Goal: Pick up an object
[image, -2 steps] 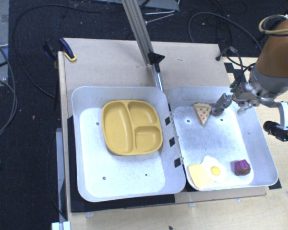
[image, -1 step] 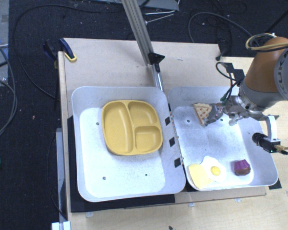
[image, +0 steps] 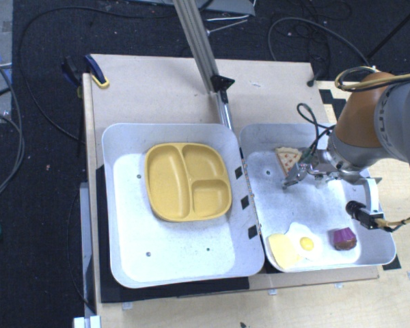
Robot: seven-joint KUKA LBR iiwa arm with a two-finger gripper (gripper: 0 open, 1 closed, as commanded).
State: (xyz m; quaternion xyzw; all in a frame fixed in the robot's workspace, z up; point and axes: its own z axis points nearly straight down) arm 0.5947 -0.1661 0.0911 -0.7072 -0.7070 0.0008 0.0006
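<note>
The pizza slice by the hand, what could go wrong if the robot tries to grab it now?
The hand sits just below the pizza slice, not over it, so closing here may catch nothing. The slice lies flat near the bin wall; a push could slide it against the wall instead of lifting it. The cable looping by the wrist might also snag.

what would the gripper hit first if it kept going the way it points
Likely the pizza slice. The gripper points toward the view's left, low over the right bin, with the slice just up-left of its tip. Depth is unclear; it may meet the bin floor first.
</note>
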